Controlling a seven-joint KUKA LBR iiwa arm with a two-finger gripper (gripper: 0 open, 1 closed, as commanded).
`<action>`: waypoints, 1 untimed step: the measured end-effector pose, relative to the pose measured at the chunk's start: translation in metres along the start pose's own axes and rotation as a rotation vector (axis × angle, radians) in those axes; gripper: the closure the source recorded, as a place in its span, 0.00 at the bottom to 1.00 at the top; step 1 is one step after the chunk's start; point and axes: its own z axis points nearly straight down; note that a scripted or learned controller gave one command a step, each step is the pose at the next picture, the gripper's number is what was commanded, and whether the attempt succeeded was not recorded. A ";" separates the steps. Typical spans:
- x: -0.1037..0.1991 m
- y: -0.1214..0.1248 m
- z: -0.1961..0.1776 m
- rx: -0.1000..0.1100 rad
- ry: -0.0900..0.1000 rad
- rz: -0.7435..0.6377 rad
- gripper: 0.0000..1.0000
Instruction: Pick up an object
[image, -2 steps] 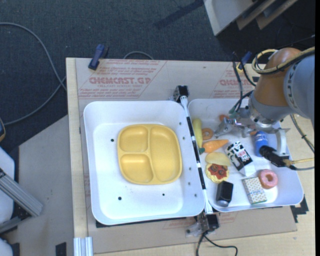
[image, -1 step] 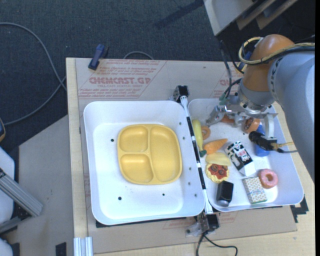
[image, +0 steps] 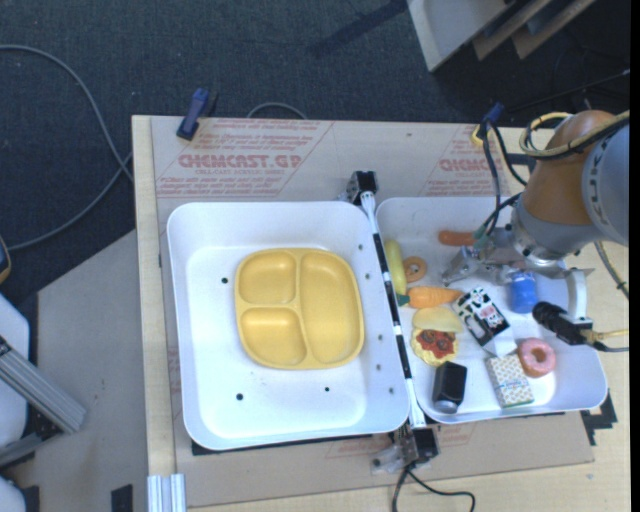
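Two white bins sit on the desk (image: 160, 300); the right bin (image: 580, 395) holds the candidate objects. Arm hangs over its far half, claw (image: 478, 258) low near the orange carrot-like piece (image: 433, 297); claw state cannot be told. Judged step: approach, nothing gripped. Next: descend squarely, close. Desk board reads "CHEMCAST".

A yellow tray (image: 299, 307) with three compartments sits in the middle of the left bin (image: 200, 390), which rests on the surface (image: 300, 160). A blue clamp (image: 193, 113) grips the surface's far left corner. A thin cable (image: 75, 90) trails across the dark floor (image: 70, 180).
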 end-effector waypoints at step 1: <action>0.020 -0.067 0.000 -0.001 0.000 -0.001 0.00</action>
